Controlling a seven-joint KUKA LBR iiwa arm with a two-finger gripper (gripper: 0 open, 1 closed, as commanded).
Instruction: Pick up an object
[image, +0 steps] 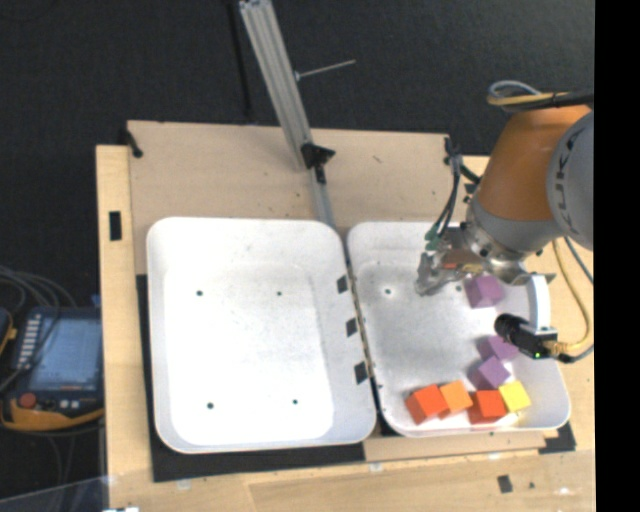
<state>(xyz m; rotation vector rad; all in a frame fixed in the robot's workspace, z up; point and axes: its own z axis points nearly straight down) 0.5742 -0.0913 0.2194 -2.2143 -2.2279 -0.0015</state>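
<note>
My gripper (430, 277) hangs low over the upper part of the right bin (400, 330), with the grey and orange arm reaching in from the right. A purple block (485, 291) lies just to its right, close beside it. Two more purple blocks (493, 362) sit lower right. Along the bin's front edge lie two orange blocks (440, 400), a red-orange block (489, 405) and a yellow block (516, 396). I see nothing held in the gripper.
The left bin (250, 330) stands beside the right one, with black clips along the shared edge. A slanted metal pole (290, 110) rises behind the bins. A black connector with a cable (520, 332) hangs at the right bin's side.
</note>
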